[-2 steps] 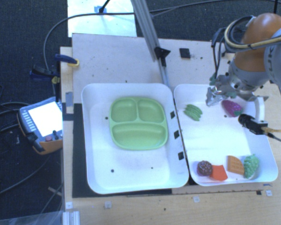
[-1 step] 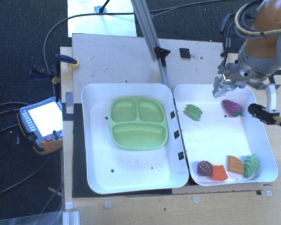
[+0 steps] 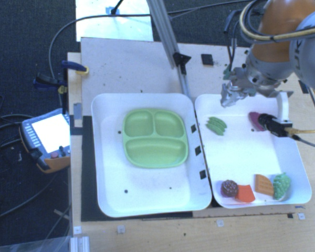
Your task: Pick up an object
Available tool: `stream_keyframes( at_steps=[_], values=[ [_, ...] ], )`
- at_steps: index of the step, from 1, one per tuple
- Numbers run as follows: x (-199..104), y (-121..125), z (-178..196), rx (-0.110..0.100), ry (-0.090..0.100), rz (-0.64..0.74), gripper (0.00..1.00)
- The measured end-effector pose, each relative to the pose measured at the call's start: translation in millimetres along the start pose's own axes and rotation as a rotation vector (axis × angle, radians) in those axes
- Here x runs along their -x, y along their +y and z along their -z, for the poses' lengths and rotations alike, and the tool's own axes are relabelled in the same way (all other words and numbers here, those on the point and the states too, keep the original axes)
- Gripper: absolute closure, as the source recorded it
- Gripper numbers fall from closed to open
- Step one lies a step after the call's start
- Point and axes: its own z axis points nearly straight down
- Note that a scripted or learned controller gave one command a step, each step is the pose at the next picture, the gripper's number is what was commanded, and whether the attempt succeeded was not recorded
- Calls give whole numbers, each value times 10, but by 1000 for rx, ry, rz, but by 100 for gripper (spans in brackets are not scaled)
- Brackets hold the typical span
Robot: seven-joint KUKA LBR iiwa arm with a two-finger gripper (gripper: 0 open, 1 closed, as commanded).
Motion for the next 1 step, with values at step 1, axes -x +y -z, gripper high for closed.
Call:
stream_keyframes(
  at_steps=[1],
  values=[
    [-622, 39, -31, 0, 0, 0, 100]
  ],
)
